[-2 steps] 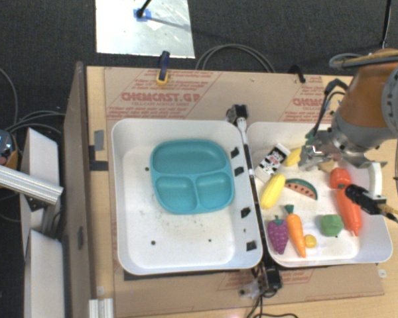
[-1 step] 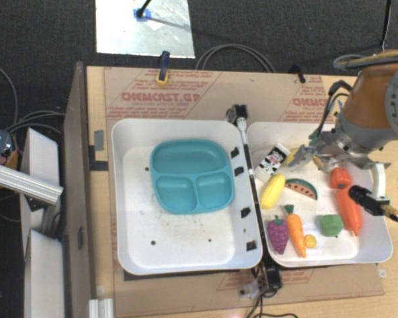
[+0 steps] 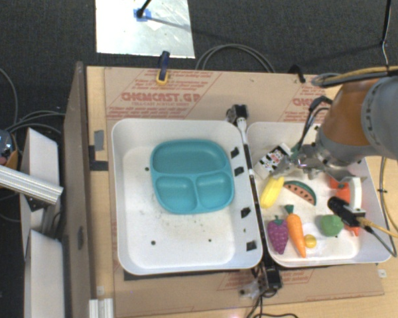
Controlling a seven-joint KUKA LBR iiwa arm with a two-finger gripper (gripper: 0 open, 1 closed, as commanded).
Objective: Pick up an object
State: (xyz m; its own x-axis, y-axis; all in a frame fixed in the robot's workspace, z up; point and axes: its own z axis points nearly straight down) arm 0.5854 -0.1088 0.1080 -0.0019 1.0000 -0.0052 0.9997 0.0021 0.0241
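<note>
- The grey arm with its orange band reaches in from the right over the right bin.
- The tool sits low at that bin's upper left, beside a small black-and-white item; whether its fingers are open or closed cannot be told.
- Smooth plastic toy foods lie in the right bin: a yellow banana, a watermelon slice, purple grapes, an orange carrot, a green round piece.
- The left bin holds a glossy teal tray with three compartments and rounded corners.
- Both bins rest on a brown cardboard sheet on the bench.
</note>
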